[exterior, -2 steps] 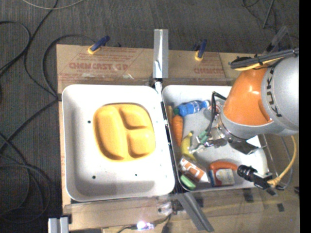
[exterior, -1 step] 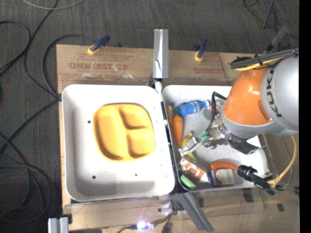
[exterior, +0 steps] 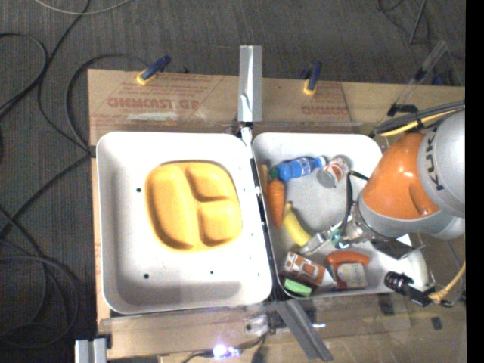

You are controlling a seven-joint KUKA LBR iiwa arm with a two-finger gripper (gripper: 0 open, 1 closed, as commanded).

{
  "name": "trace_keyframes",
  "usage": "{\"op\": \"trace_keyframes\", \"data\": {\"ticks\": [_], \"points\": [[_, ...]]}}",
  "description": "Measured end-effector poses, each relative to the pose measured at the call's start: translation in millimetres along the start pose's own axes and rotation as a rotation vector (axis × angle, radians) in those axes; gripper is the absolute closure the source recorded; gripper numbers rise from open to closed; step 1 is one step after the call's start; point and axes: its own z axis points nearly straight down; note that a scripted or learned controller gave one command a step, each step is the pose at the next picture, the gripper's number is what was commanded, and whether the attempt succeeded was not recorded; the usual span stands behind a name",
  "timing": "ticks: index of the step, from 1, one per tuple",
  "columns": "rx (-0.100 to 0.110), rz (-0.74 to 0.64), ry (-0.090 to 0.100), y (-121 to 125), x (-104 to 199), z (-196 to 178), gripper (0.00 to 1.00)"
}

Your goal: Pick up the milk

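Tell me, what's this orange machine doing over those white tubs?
A robot arm is reaching from the right into the right bin, which holds toy groceries: a carrot, a banana, a blue bottle, a can and a small brown milk carton. Its gripper sits low among them, just right of the banana and above the carton, with nothing visibly held. The left bin holds a yellow tray.

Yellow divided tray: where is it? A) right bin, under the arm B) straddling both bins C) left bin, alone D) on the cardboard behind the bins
C: the yellow divided tray lies in the middle of the left bin, with no other object beside it there.
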Motion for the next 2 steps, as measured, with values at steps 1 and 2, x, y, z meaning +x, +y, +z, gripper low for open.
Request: {"op": "trace_keyframes", "data": {"ticks": [1, 2], "points": [[0.011, 0.014, 0.004, 50, -53, -9, 0.00], [0.018, 0.311, 0.003, 130, -53, 3, 0.00]]}}
